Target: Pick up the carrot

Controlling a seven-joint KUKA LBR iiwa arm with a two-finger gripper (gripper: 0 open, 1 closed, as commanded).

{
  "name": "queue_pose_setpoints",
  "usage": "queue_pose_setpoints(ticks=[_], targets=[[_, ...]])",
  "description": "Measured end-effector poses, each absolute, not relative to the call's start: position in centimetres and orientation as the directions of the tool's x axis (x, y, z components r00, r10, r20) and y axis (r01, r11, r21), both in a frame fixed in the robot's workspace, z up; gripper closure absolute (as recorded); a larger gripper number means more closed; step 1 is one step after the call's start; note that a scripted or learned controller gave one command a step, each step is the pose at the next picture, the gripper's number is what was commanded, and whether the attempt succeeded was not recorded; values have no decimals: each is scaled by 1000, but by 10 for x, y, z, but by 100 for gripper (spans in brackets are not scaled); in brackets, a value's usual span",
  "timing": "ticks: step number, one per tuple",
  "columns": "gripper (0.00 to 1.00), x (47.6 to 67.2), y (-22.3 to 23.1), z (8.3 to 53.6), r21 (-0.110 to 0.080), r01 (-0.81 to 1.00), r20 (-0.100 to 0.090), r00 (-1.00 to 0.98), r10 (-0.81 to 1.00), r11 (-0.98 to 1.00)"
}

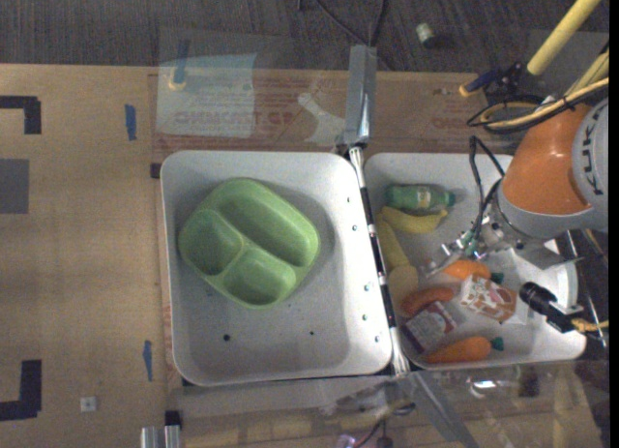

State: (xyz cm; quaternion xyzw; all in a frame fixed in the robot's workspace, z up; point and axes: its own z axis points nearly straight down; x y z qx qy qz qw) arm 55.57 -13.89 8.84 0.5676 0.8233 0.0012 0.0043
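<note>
Hand: low over right bin, grip state cannot tell. Carrot: flat near front wall, apart from hand, not yet grasped.

The left bin holds a tray near its middle. The right bin holds a bottle at the back, a banana just before it, and a carrot at the front edge, with packets between. The arm hangs over the right bin.
</note>
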Motion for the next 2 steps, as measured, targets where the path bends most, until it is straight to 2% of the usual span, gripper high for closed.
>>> queue_pose_setpoints(ticks=[1,2], targets=[[0,556,-139,88,7,935,-6,-356,935,356],[100,558,-141,100,13,935,-11,-353,936,353]])
